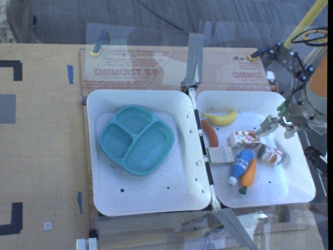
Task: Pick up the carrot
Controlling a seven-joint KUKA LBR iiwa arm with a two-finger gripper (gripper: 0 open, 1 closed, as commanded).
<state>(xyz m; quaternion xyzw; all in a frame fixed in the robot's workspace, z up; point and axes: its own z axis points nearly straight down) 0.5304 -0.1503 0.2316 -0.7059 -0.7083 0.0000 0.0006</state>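
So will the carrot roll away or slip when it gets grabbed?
Probably a little. The carrot looks smooth and tapered, so it could slip from a pinch. It seems stiff, like a toy. The blue bottle touching its side may stop it rolling that way.

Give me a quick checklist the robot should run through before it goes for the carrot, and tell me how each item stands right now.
1. Carrot in view, in the right bin: ok.
2. Carrot not held yet, lying on the bin floor: ok.
3. Claw above the right bin: ok, but it sits up and to the right of the carrot, not over it.
4. Room around the carrot: not ok, the blue bottle lies right against its left side.
5. Claw open wide enough: cannot tell.
6. Path to the carrot: not ok, a small white and red can lies between.
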